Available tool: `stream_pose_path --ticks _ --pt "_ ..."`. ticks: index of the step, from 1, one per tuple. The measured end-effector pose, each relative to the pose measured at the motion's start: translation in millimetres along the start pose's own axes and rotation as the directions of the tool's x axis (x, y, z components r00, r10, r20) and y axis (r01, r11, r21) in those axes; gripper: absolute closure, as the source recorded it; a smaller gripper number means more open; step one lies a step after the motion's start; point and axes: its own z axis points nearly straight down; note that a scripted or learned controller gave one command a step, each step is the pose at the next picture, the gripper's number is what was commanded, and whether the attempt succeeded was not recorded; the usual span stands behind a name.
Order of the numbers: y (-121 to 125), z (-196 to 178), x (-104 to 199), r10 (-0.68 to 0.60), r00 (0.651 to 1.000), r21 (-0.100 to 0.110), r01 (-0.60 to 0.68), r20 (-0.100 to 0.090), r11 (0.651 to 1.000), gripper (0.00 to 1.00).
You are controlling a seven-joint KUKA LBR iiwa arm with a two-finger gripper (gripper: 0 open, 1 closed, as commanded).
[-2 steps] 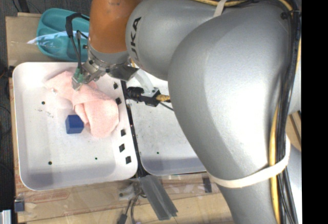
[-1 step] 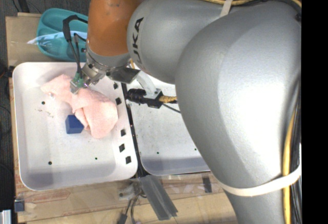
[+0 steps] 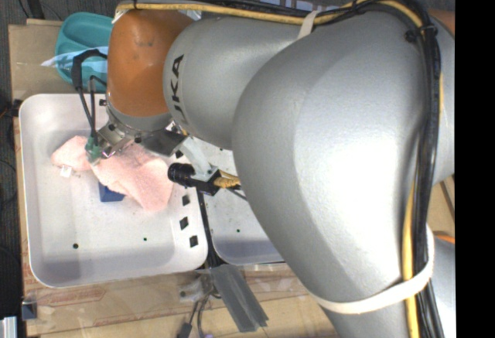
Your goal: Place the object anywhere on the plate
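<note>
One gripper (image 3: 99,145) sits right down on the pink cloth (image 3: 135,174) in the left bin (image 3: 46,251), can't tell how it's set, no plate spotted.

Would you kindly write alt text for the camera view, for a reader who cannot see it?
A large grey arm with an orange band reaches from the right over two white bins, its gripper down at a pink cloth in the left bin. A small blue object peeks out beside the cloth, and a teal item sits beyond the bin.
</note>
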Motion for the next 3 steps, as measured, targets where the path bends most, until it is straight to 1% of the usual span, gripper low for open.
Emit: stream_pose_path --ticks 1,2,3 --pt "52 -2 -37 0.125 0.992 -0.001 -0.125 0.000 0.992 1.00" --pt "64 3 -44 0.165 0.986 -0.003 -0.165 0.001 0.986 1.00" --pt "77 73 -28 0.019 1.000 -0.003 -0.019 0.001 1.000 1.00"
